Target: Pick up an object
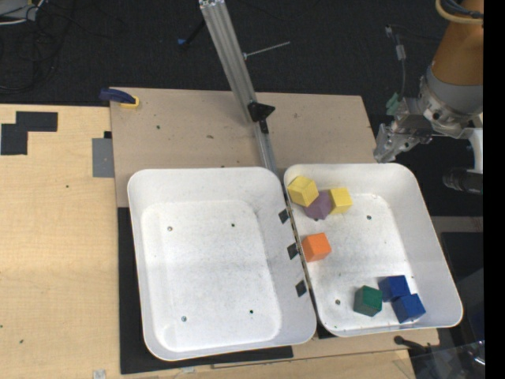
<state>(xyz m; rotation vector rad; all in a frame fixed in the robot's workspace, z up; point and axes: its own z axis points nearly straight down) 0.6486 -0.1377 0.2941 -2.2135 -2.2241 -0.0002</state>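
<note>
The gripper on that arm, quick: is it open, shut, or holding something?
Gripper: cannot be told whether open or closed. It sits above the top right corner of the right bin, with no block seen in it.

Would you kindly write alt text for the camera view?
The gripper hangs above the right bin's far edge. That bin holds two yellow blocks, a purple block, an orange block, a green block and two blue blocks.
</note>
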